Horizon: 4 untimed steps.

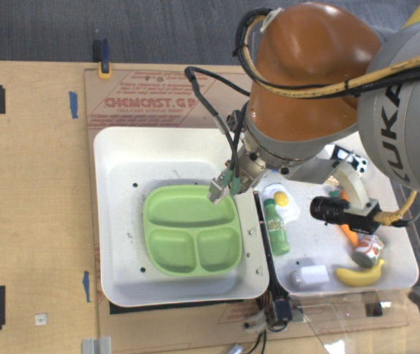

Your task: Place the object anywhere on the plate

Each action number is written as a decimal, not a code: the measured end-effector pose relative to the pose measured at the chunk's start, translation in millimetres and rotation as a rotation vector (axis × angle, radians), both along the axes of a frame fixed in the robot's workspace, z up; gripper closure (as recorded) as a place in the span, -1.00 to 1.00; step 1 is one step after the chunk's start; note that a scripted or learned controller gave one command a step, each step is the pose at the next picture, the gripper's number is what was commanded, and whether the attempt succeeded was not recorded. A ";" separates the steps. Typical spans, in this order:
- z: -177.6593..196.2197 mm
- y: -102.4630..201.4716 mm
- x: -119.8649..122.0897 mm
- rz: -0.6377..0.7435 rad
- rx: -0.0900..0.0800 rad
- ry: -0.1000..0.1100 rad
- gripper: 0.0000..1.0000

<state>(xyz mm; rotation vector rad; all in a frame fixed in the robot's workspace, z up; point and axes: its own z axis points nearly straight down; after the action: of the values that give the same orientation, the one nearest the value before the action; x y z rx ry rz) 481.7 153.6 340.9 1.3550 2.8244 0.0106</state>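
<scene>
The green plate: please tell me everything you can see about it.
The plate is light green, matte, and looks like plastic. It is roughly square with rounded corners and has three compartments: one long one at the far side and two smaller ones nearer the camera. It lies flat, right side up, in the left bin, towards that bin's right wall. I see nothing lying in its compartments. The gripper is over its far right corner; whether it touches the plate, I cannot tell.

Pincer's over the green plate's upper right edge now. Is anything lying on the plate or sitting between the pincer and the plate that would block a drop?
Nothing visible blocks it. The pincer hangs over the upper right rim of the green plate, whose three compartments look bare. The green bottle and banana lie in the other bin.
</scene>
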 end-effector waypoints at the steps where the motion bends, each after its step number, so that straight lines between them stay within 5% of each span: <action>1: -124.8 63.6 22.3 0.002 -0.005 0.023 1.00; 2: -142.4 44.4 -3.0 0.178 -0.004 0.017 1.00; 3: -177.3 42.6 72.0 0.143 -0.003 0.008 1.00; 4: -134.8 44.5 3.9 0.424 -0.004 0.013 1.00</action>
<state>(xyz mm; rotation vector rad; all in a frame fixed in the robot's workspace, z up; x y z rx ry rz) 485.6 198.1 206.1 0.7328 3.0577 -0.0013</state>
